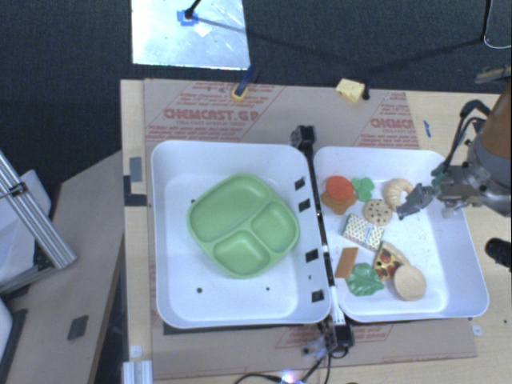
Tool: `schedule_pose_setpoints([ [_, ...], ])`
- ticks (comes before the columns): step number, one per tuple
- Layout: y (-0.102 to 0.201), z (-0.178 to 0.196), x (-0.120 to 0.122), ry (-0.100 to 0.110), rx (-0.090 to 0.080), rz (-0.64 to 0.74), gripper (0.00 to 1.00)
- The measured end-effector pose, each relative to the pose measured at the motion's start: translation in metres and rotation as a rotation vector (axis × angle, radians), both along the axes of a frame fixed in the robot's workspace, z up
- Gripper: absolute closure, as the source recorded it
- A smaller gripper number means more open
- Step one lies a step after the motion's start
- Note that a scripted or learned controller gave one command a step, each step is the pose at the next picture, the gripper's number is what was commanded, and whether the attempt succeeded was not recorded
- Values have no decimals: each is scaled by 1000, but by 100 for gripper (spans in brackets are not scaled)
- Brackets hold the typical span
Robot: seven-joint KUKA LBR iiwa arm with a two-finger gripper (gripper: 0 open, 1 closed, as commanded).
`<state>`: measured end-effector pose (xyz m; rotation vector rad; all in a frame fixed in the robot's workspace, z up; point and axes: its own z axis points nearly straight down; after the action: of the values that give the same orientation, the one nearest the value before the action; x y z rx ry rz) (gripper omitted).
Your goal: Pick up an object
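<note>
The pincer (418,201) hangs over the right bin (460,290), near its upper right part, w/ the arm (492,158) coming in from the right edge. Its dark fingers point left toward the food cluster and sit just beside a pale croissant-like piece (397,191); whether they touch it can't be told. Nothing shows between them, so it looks unloaded. Wide or narrow: can't tell from this angle.

The pickable things are all in the right bin, bunched toward its left half: a red tomato-like piece on a brown base (339,192), a small green piece (364,187) just beside it, a round speckled cookie (375,211), a checkered cracker (362,231), an orange slab (347,262), a green leafy piece (364,281), a pizza slice (388,262) and a tan bun (409,282). Many touch or overlap, prob. because they were dumped loose, not set out. My read: the croissant piece is the likeliest target, being nearest and on the pile's edge w/ open floor to its right.

The left bin (172,290) holds a green divided plate (242,225), lying flat near the centre, tilted in plan.

Both bins sit side by side on a cardboard sheet (208,110) w/ red print, on a light wood desk (88,214). Beyond is dark carpet (56,54) w/ a shiny metal square (160,22). A yellow block (350,90) lies at the cardboard's far edge. Aluminium rails (32,222) show at left.
</note>
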<state>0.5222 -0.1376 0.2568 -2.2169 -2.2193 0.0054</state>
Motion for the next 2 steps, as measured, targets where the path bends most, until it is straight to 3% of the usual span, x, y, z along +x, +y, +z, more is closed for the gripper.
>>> schedule_pose_setpoints([
  [1,0,4,2,-8,-2,2,0],
  [2,2,-39,-2,-4,0,0,0],
])
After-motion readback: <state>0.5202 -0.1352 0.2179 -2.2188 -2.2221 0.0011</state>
